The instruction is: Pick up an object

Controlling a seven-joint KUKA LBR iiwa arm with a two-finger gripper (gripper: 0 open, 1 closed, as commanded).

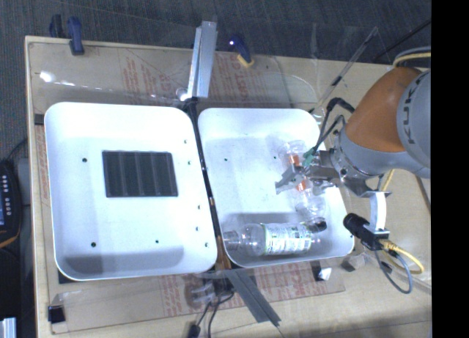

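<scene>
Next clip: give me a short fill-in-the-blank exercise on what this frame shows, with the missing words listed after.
1. The clear plastic bottle with a printed label lies on its ____ in the right white bin.
2. The dark ribbed rectangular grate sits in the ____ white bin.
3. The gripper hovers over the ____ bin.
4. The band above the grey arm's wrist is ____.

Missing words: side; left; right; orange
</scene>
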